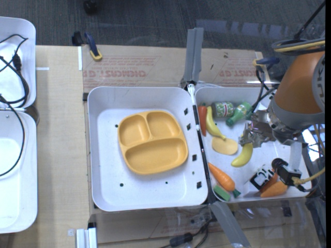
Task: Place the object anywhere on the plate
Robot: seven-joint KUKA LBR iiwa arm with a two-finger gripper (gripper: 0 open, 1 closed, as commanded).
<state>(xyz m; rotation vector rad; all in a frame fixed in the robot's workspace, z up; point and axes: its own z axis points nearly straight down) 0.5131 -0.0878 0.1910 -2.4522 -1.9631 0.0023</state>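
— What is the big stuff here?
— A dark carpet floor [155, 9], a brown cardboard bench top [145, 66], and two white bins. The left bin [103, 190] holds a yellow plate [153, 142].
— And the arm?
— Its gripper [253, 133] hangs over the right bin [243, 94], just above a banana [243, 155]. I cannot tell how its jaws stand. A carrot [222, 176] lies near.

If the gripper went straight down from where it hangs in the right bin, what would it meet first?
Most likely the banana lying just under the gripper, with the pale yellow slice beside it. Depth is hard to judge from this slanted view, so it may land on bare floor of the right bin instead.
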